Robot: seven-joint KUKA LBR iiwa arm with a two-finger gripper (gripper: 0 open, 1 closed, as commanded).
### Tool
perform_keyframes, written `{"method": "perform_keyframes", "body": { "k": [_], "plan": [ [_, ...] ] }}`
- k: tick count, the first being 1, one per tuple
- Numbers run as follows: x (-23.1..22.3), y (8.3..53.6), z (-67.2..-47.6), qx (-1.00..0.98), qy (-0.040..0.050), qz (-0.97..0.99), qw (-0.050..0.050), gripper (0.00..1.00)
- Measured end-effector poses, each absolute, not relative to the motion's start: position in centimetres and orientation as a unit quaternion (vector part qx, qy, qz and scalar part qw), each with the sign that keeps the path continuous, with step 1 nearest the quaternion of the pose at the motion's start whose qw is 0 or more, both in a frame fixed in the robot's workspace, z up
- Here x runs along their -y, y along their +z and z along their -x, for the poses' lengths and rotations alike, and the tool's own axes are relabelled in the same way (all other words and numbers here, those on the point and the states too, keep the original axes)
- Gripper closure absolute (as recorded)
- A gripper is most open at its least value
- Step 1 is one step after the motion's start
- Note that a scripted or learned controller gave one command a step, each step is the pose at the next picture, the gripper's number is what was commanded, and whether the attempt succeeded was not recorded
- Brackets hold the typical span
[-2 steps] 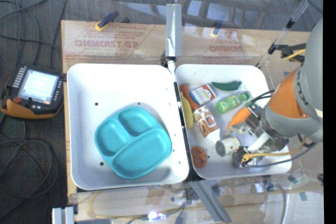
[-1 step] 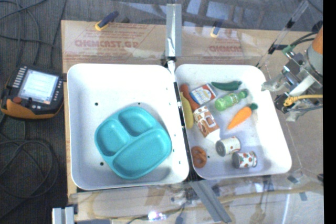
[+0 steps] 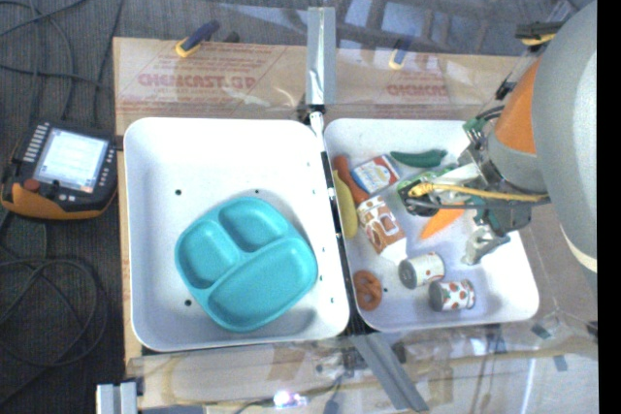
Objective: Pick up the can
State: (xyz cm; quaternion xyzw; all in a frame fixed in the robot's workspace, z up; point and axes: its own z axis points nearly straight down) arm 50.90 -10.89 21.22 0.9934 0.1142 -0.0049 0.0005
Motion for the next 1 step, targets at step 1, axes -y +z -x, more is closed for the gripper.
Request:
{"method": "perform_keyframes", "body": {
  "k": [1],
  "plan": [
    [22.51,29.23,-52.13,-0.125,-0.0045,-0.992,0.001,0.00]
  ]
}}
